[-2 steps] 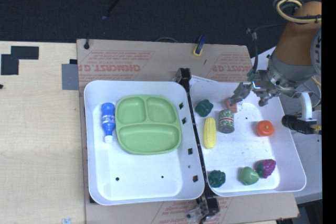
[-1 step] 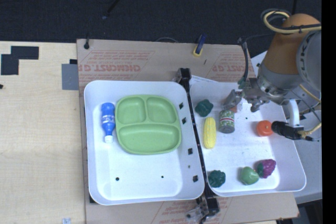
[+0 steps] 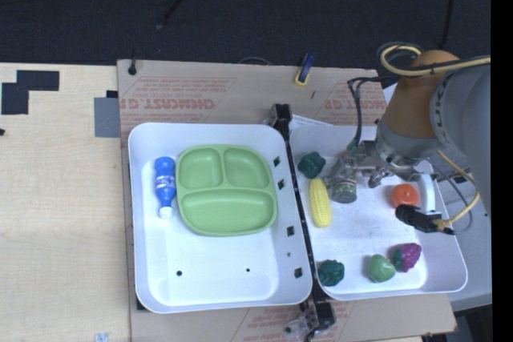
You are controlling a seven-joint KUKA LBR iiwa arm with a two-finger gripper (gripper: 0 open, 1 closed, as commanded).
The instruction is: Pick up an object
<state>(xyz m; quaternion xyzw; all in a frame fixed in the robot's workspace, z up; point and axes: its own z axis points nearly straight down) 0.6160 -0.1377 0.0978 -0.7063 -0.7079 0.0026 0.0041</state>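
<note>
1. Yellow corn (image 3: pixel 320 202) looks like the likeliest target to me. It lies lengthwise in the right bin (image 3: pixel 449 280), close to the divider, with a dark green veg (image 3: pixel 311 165) just above it.
2. The tool (image 3: pixel 346 187) hangs just right of the corn, low over the bin floor. It's a metallic blur, so I can't tell how it's set, and nothing visible is gripped in it.
3. If corn is the pick, I'd line the grip across its narrow width, not along it, and come down centred so it doesn't roll toward the bin wall.
4. Watch the green veg nearby, since a sloppy descent could nudge it.
5. Other options in that bin: a tomato (image 3: pixel 405 194) to the right, plus a purple piece (image 3: pixel 408 255), a light green one (image 3: pixel 380 268) and another dark green one (image 3: pixel 330 272) along the near edge.
6. The left bin (image 3: pixel 200 284) has a green tray (image 3: pixel 225 190) and a blue bottle (image 3: pixel 164 184), well apart from the arm.
</note>
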